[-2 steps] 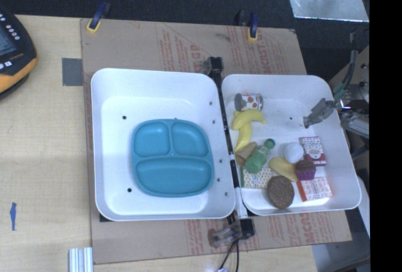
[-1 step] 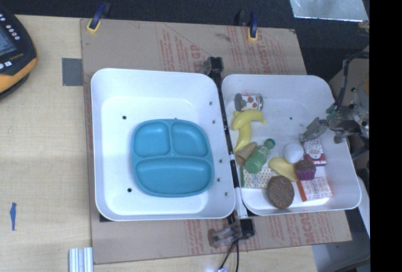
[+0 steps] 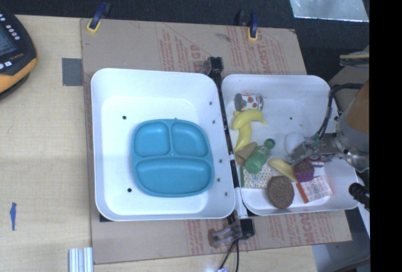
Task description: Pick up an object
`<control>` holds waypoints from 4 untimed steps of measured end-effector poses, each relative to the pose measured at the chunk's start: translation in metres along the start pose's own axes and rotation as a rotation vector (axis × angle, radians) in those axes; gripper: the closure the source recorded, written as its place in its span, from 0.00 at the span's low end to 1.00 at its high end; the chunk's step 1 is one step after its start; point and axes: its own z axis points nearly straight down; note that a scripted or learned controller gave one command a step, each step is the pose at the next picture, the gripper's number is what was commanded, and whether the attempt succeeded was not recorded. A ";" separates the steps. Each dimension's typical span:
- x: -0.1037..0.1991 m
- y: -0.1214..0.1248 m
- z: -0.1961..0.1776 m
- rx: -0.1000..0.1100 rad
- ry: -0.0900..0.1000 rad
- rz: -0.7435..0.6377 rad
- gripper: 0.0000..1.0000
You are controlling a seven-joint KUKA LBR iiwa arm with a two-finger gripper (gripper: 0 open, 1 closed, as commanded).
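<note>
Wooden surface [image 3: 44, 157] with cardboard sheet bearing two white bins. Left bin [image 3: 107, 95] — blue divided plate [image 3: 171, 157]. Right bin [image 3: 301, 85] — banana [image 3: 245, 126], green bottle [image 3: 259, 156], small can [image 3: 249, 101], brown disc [image 3: 280, 191], red packet [image 3: 314, 188]. Gripper [image 3: 306, 152] low over the right bin's clutter; finger state cannot be told.

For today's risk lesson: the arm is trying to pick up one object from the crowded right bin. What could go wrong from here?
1. The gripper sits low among tightly packed items: a purple object, a small banana and a red-and-white packet. It may grab two things or knock one aside.
2. The green bottle lies on its side and could roll if bumped.
3. The gripper is close to the right bin wall and might clip it.
</note>
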 end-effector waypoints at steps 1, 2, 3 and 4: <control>-0.004 0.002 -0.017 -0.006 -0.005 -0.001 1.00; -0.003 0.002 -0.016 -0.004 -0.004 -0.001 0.00; -0.004 0.002 -0.027 -0.005 -0.006 -0.003 1.00; -0.004 0.002 -0.026 -0.004 -0.006 -0.004 0.00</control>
